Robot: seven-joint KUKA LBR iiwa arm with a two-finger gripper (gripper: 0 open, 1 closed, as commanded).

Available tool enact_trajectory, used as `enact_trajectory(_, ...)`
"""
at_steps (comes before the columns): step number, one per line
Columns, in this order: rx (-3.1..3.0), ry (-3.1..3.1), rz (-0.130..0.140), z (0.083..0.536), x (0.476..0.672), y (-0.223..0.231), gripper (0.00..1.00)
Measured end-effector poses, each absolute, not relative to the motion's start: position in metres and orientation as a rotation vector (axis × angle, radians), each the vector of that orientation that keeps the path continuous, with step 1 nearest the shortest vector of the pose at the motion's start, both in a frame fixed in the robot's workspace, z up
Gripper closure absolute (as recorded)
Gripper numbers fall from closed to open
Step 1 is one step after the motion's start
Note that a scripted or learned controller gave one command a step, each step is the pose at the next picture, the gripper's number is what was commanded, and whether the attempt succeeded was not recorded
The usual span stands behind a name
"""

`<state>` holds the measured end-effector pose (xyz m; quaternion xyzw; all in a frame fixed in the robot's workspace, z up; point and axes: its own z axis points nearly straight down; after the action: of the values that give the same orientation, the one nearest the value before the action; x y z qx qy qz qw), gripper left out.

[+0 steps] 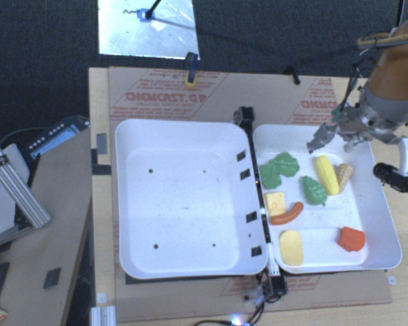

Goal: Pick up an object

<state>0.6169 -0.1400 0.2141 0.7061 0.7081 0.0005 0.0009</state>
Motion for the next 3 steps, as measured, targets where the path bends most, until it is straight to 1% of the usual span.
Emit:
enact_trajectory(1, 2.230, 2.221, -0.008, 0.089, 0.582, -0.191, 0.00)
enact_trajectory(2, 2.215, 2.221, 0.003, 0.107, 0.587, -0.188, 1.00)
enact_trajectory(3, 2.205, 2.229, 0.010, 0.087, 0.628, -0.117, 1.00)
